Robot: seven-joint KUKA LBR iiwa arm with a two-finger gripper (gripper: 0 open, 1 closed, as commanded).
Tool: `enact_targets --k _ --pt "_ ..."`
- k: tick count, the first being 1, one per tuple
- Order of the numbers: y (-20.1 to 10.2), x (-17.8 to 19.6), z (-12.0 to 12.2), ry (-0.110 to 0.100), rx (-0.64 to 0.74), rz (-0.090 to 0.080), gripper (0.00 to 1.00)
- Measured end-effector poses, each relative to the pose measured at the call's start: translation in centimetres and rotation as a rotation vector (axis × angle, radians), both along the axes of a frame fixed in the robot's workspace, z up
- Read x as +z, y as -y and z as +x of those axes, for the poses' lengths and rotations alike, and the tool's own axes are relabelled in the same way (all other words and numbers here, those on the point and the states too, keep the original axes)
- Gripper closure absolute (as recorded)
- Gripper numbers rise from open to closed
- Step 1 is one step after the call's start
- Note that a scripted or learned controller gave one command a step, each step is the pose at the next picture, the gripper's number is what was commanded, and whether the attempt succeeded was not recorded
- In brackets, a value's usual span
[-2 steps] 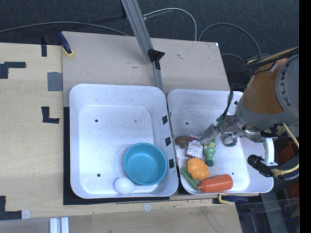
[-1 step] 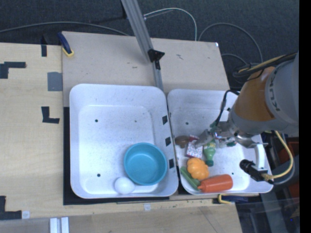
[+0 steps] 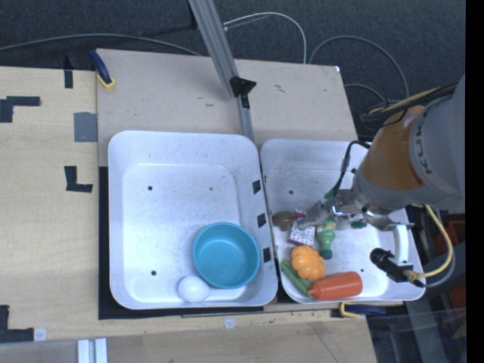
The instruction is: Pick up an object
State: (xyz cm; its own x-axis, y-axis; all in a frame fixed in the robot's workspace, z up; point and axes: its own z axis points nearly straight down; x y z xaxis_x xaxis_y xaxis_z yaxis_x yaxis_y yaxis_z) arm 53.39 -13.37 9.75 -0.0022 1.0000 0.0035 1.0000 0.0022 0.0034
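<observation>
My gripper (image 3: 324, 216) hangs low over the middle of the right bin (image 3: 302, 161), reaching in from the right. Directly under and beside it lie a small red-and-white packet (image 3: 302, 235) and a small green bottle-like piece (image 3: 327, 240). Just in front of them sits an orange rounded object (image 3: 308, 262). A red-orange cylinder (image 3: 336, 285) and a green strip (image 3: 294, 276) lie along the bin's near wall. The gripper touches or nearly touches the packet and the green piece; I cannot make out anything held.
The left bin (image 3: 151, 165) holds a blue bowl (image 3: 224, 254) near its front right corner and a white ball (image 3: 193, 287) beside it. A grey pole (image 3: 215, 36) slants over the bench behind the bins. Cables lie on the dark floor at the back.
</observation>
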Motion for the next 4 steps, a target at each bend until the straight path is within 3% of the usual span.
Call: enact_targets --k 1,4 --pt "-0.1 1.2 0.2 0.006 0.002 -0.001 1.0" --pt "0.4 18.6 0.0 0.003 0.0 -0.005 1.0"
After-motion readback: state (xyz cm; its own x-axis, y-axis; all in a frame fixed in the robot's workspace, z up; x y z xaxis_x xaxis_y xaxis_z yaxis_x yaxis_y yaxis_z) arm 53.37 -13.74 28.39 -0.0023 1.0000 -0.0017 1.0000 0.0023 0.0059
